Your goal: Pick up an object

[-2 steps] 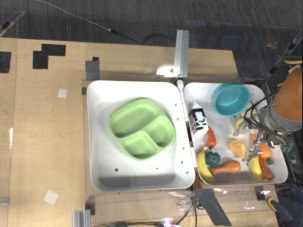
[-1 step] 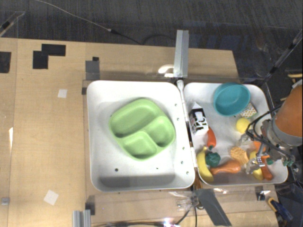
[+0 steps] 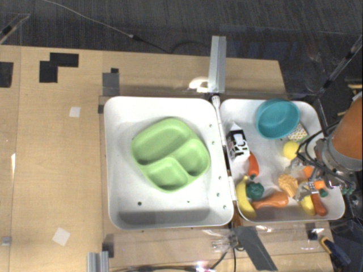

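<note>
Toy food pieces are heaped in the right bin (image 3: pixel 311 110), and it is among these that an object to be picked must be chosen; none is seen lifted, so the step in hand is judged to be the approach or descent over the clutter. The arm (image 3: pixel 347 140) is seen entering at the right, its orange band above the bin's right wall, and the gripper (image 3: pixel 315 181) is placed low over the small pieces near the bin's lower right corner; whether it is wide, narrow or closed on anything cannot be told, since its tip is lost among cables and toys. A yellow banana (image 3: pixel 244 198) is curved along the lower left of that bin, touched by a dark green piece (image 3: pixel 256 190) and an orange carrot-like piece (image 3: pixel 274 199); a small lemon (image 3: pixel 290 149) is set just beside a teal bowl (image 3: pixel 277 118), which is smooth, round and glossy. All appear to be hard moulded plastic, slick and rounded, so a centred closure on one piece, well clear of its neighbours, is judged to be called for next. A lime-green divided plate (image 3: pixel 169 152), matte and shallow with three compartments, is lying in the left bin (image 3: pixel 119 169)
</note>
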Motion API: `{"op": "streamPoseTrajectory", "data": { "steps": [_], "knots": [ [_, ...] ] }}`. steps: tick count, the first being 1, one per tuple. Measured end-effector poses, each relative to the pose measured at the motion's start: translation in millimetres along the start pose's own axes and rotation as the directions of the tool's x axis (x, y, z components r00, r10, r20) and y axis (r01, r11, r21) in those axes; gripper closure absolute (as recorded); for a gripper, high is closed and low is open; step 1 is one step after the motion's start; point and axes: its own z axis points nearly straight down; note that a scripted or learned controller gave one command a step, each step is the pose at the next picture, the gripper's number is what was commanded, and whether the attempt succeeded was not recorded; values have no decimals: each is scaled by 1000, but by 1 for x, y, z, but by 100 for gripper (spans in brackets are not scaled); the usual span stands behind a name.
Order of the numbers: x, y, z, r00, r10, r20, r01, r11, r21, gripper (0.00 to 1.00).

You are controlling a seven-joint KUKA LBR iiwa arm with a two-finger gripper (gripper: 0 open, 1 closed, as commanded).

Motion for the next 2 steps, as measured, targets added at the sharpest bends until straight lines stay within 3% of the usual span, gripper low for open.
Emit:
{"op": "streamPoseTrajectory", "data": {
  "steps": [1, 2],
  "knots": [
    [-55, 50, -29, 984, -177, -17, 177, 984, -14, 100],
    [-65, 120, -59, 985, -174, -16, 174, 985, -15, 100]
  ]
}}
